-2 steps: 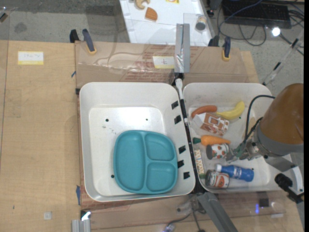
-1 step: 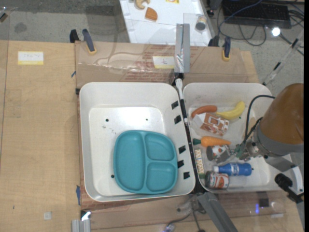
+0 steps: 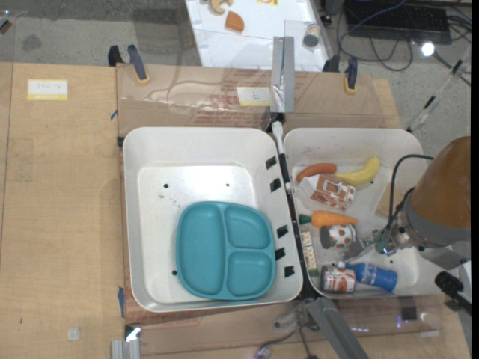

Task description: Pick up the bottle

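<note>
I see the surface (image 3: 60, 200) carrying two white bins side by side. The left bin (image 3: 142, 200) holds a teal tray (image 3: 224, 251) with three compartments. The arm (image 3: 449, 193) reaches in from the right over the right bin (image 3: 389, 144). Its gripper (image 3: 383, 241) hangs just above the bottle (image 3: 372, 276); I cannot tell how it is set, and it holds nothing that I can see. The bottle, blue with a white cap, lies on its side near the front wall, touching a can (image 3: 338, 280). Behind them sit another can (image 3: 337, 236), a carrot (image 3: 334, 219), a banana (image 3: 358, 173) and a sausage (image 3: 316, 170).
</note>
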### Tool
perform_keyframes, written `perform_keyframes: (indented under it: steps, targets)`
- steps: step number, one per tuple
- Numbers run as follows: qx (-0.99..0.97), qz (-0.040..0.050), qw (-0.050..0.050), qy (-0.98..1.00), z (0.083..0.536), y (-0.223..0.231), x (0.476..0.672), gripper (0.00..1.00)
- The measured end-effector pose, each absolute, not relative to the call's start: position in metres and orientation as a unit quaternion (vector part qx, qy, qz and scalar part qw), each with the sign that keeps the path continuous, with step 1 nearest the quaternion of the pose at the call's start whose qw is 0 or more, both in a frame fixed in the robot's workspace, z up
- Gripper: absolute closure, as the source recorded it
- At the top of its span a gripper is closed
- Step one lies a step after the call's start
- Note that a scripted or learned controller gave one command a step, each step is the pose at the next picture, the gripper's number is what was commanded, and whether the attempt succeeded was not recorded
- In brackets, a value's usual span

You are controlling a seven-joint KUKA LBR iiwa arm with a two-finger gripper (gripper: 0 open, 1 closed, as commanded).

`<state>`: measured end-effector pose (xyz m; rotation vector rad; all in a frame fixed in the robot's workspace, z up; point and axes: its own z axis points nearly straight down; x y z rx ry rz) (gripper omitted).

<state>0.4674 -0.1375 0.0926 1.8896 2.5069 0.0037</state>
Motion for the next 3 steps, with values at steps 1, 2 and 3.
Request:
perform_keyframes:
  steps: [1,2,3]
  targets:
    - [0.502,0.0006,0.002,0.865,0.093,-0.135,0.468,0.00]
    - [0.479,0.0007,0.001,0.878,0.092,-0.107,0.468,0.00]
    - [0.482,0.0020,0.004,0.876,0.103,-0.109,0.469,1.00]
